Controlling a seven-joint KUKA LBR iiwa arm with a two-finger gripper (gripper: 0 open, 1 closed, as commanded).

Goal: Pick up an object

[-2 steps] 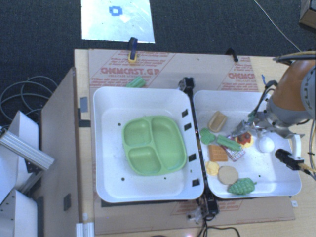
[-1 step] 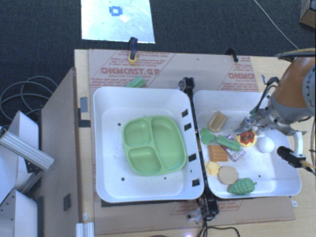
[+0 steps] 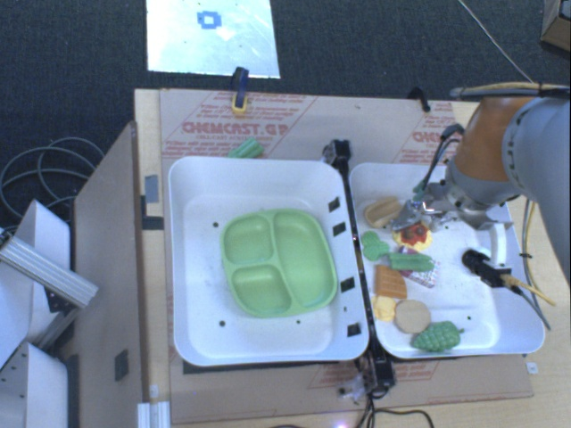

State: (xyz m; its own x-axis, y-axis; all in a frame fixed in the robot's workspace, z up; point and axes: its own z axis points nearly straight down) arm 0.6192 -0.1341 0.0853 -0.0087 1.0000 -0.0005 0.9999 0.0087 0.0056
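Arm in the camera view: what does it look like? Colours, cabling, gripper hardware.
The arm is a thick rounded grey body with an orange band above the wrist. Thin dark cables run beside the wrist. The gripper is small, metallic grey and dark, too blurred for finer detail.

Arm [image 3: 522,145] was cut off at the right edge. Gripper [image 3: 417,214] sat low over the toy food pile in the right bin [image 3: 513,324]; finger state was too small to tell. The red-yellow item [image 3: 413,234] under it was partly covered, its type unclear. Print on the board [image 3: 294,119] was blurred.
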